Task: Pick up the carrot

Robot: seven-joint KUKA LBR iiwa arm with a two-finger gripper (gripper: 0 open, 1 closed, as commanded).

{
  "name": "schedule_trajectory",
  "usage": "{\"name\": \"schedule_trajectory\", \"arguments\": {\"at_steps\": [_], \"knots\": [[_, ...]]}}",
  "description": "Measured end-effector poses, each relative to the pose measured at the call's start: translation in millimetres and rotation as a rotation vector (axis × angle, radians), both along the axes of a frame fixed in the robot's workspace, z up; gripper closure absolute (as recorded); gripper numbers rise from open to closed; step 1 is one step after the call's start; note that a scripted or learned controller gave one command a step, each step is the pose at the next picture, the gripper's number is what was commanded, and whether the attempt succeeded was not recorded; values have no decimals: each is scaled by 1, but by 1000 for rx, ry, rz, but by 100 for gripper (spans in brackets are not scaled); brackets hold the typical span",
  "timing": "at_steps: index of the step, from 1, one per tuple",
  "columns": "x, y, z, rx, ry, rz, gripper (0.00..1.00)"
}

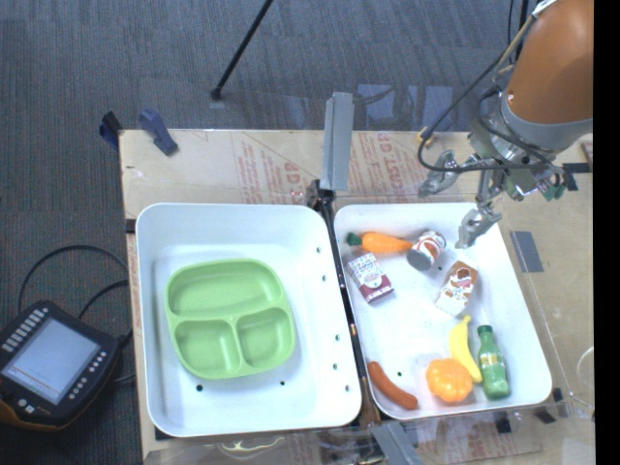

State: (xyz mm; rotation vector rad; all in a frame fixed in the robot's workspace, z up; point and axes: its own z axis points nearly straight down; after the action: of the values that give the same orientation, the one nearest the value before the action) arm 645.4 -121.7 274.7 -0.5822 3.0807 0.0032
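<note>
The carrot [386, 243], orange with a green top pointing left, lies on its side near the far edge of the right bin [528, 303]. My gripper [477, 227] hangs over the far right part of that bin, about a hand's width right of the carrot and apart from it. A small can [426, 250] lies between the carrot's tip and the gripper. Nothing shows in the gripper's grasp.
In the right bin also lie a red-white carton [370, 277], a second carton [457, 289], a banana [463, 347], a green bottle [492, 361], an orange pepper [449, 380] and a sausage [392, 386]. The left bin [155, 260] holds a green divided tray [231, 316].
</note>
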Motion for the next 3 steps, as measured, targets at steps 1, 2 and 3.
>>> {"name": "schedule_trajectory", "arguments": {"at_steps": [1, 2, 3], "knots": [[-1, 75, -76, 0, 3, 343, 0], [0, 36, 37, -1, -1, 347, 0], [1, 36, 47, 2, -4, 340, 100]]}}
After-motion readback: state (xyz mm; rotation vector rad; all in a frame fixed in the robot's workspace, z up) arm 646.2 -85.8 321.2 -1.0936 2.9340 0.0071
